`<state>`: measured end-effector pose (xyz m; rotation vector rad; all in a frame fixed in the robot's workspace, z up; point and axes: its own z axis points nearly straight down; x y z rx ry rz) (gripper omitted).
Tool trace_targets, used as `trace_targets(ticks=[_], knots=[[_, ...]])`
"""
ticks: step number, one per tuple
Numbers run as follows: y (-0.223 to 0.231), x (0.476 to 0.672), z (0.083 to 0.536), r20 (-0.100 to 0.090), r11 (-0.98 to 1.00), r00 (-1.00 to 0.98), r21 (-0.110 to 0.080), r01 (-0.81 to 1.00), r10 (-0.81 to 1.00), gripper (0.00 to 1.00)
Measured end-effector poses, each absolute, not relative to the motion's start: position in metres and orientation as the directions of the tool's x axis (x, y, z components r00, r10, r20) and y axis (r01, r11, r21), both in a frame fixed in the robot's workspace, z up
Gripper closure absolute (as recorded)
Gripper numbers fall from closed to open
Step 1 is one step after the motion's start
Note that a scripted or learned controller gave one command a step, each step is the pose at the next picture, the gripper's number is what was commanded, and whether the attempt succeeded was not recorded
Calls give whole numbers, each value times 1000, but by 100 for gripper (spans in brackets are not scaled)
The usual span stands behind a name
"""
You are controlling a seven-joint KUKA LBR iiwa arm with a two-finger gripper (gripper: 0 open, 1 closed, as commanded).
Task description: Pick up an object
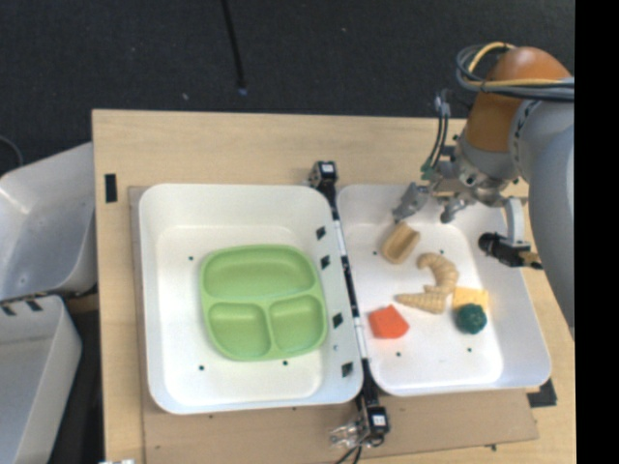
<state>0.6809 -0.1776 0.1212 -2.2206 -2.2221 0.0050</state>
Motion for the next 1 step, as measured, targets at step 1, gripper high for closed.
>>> trace_targets(ticks=[1], knots=[[-179,681,101,-3,2,-2,0,1000,1000,0]])
